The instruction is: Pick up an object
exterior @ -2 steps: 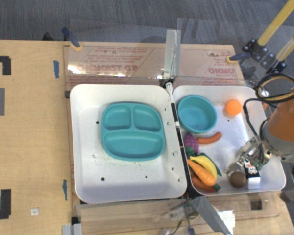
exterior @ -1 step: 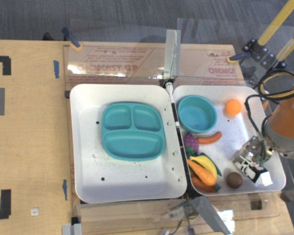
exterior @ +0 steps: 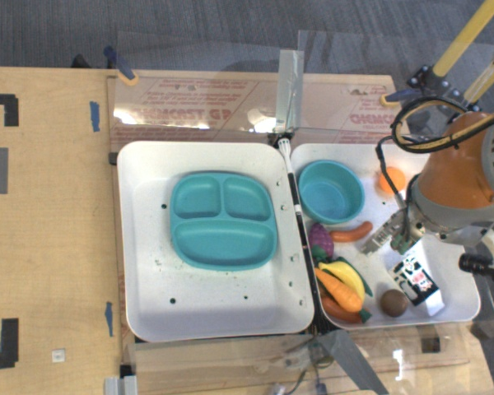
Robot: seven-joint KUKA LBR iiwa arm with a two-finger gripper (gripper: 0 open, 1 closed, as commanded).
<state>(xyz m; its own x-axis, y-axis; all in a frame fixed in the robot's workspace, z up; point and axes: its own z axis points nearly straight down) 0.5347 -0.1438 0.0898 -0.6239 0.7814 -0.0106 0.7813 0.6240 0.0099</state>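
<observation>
My gripper [exterior: 389,239] hangs low over the middle of the right bin [exterior: 469,303], under the orange band of the arm. Its metal tip is just right of a red-orange sausage [exterior: 351,233]. Near it lie purple grapes [exterior: 319,239], a yellow banana [exterior: 347,275], an orange carrot [exterior: 339,290] and a brown round piece [exterior: 393,303]. A teal bowl [exterior: 331,191] stands at the bin's back left, and an orange fruit [exterior: 389,179] sits behind the arm, partly hidden by it. I see nothing held at the gripper's tip.
The left bin [exterior: 140,245] holds a teal divided plate [exterior: 224,220]. A raised divider [exterior: 296,220] separates the two bins. A clear panel stands behind both bins. The toys crowd the right bin's left side.
</observation>
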